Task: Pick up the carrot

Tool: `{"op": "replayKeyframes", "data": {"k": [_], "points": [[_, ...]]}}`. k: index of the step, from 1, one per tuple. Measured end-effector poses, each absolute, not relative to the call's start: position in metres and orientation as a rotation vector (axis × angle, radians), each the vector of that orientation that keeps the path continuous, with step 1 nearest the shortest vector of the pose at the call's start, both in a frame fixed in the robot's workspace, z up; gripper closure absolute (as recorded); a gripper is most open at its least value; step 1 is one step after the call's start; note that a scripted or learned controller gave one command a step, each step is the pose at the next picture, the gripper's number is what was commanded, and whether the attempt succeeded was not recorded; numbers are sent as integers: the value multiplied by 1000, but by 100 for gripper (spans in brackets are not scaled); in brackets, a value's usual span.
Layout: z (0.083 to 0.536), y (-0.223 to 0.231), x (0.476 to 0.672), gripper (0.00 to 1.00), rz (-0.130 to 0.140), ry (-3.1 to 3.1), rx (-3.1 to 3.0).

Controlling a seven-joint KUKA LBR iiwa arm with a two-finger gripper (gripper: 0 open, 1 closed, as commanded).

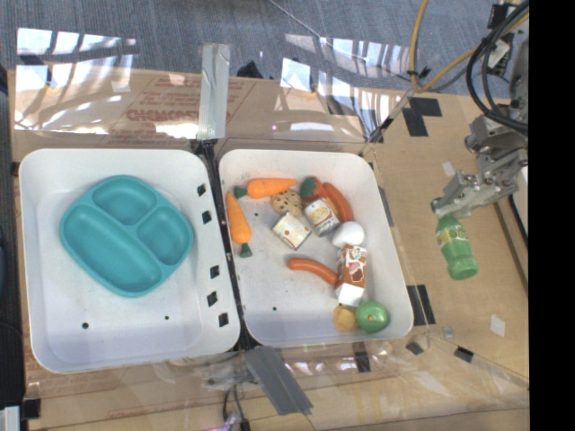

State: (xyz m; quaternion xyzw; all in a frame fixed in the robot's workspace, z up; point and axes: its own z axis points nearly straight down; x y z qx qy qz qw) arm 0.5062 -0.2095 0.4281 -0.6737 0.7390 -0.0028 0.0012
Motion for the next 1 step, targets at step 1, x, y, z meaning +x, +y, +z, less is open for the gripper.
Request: {"op": "replayKeyframes", "data": {"k": [1], "points": [[321,-210,530,100,11,2043,-2388]]}}
